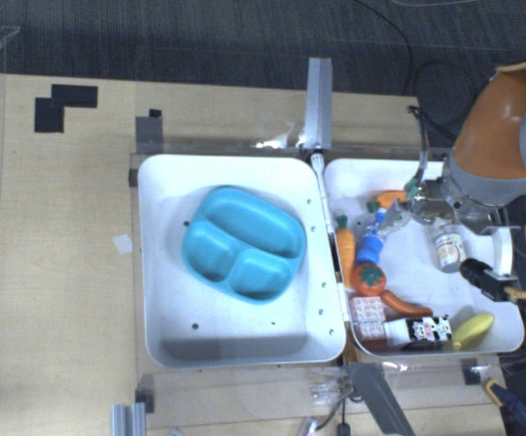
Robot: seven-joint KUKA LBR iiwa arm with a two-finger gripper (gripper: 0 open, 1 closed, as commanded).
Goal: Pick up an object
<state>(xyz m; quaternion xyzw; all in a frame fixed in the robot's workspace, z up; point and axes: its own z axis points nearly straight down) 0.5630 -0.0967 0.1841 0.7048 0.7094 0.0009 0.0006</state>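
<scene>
White bins, two: one blue divided tray (244,243) left, assorted toys right under tool (406,209), grip state unclear.

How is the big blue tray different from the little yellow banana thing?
The blue tray is far bigger than the yellow banana. The tray is split into compartments; the banana is one curved piece. The tray lies alone in the left bin; the banana sits in a corner of the right bin, crowded by other toys. Both rest on a white bin floor.
</scene>
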